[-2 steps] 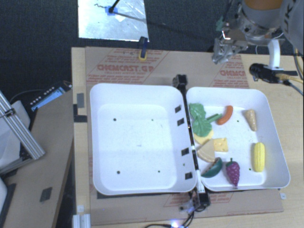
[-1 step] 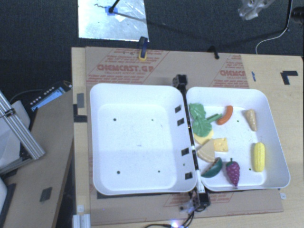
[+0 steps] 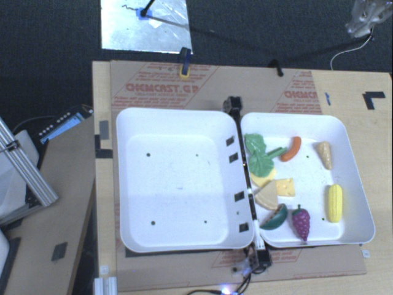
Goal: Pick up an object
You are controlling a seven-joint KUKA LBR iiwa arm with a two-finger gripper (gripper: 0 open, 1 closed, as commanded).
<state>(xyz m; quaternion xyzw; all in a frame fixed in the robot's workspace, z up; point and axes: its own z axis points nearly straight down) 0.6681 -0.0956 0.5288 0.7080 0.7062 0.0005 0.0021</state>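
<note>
Two shallow white bins sit side by side on a cardboard-covered bench (image 3: 159, 82), seen from above at a slant. The left bin (image 3: 132, 128) and the right bin (image 3: 350, 165) meet at a dark central divider (image 3: 245, 183), which serves as the landmark here.

All the toy food lies in the right bin. Closest to the divider, near its upper part, is a green leafy vegetable (image 3: 258, 152). Just beyond that, farther from the divider, an orange sausage-shaped piece (image 3: 291, 148) lies tilted. Farther still, toward the bin's far wall, is a pale tan piece (image 3: 325, 154), possibly a root or a cone; the view is too soft to be sure.

Midway along the divider, a yellow cheese-like square (image 3: 284, 187) rests just beside a tan bread-like wedge (image 3: 268, 197), which almost touches the divider. Below them, near the divider's lower end, is a dark green curved slice (image 3: 274, 218), with a purple bunch of grapes (image 3: 301, 222) just beside it. A yellow corn cob (image 3: 334, 203) lies upright, well away from the divider, near the right bin's outer wall.

The gripper (image 3: 366, 14) appears as a pale blurred shape far above the right bin, well beyond the bench's back edge, apart from every object. Whether it is spread or closed cannot be told.
</note>
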